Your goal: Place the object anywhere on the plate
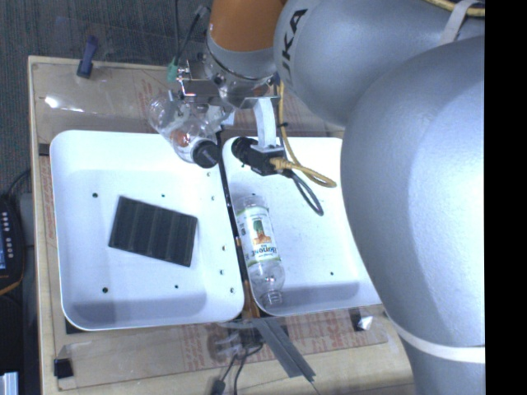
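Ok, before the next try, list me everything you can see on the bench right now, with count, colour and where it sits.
bins: two, white, shallow, side by side on the bench
plate: one, dark grey, rectangular and ridged, flat in the left bin
bottle: one, clear plastic with a green and orange label, lying on its side in the right bin beside the wall between the bins
clip: one, blue, at the bench's far left corner
cable: one, yellow, looping off the wrist over the right bin
arm: one, grey with an orange band, reaching in from the right
gripper: one, black-tipped, above the far end of the wall between the bins, with nothing visibly between its fingers
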`<state>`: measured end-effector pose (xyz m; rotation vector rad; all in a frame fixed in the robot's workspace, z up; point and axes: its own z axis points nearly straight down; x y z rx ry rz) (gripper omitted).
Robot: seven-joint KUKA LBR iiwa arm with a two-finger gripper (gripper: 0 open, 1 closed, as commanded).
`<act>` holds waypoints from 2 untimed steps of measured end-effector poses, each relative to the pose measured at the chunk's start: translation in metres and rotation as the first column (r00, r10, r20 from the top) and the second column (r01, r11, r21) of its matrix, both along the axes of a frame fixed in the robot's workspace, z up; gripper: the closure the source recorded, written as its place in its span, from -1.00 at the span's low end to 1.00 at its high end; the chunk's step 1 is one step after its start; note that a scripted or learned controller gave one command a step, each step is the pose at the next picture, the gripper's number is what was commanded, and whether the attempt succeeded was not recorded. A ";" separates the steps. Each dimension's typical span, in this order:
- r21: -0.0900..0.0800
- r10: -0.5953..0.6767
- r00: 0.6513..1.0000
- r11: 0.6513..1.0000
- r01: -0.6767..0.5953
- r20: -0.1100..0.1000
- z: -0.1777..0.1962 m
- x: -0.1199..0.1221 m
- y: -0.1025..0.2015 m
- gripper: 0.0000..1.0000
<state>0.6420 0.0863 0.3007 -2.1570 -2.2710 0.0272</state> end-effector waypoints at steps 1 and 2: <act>0.003 -0.009 1.000 1.000 0.009 0.008 0.005 -0.012 0.039 1.00; -0.001 -0.002 1.000 1.000 0.002 0.000 0.010 -0.011 0.040 1.00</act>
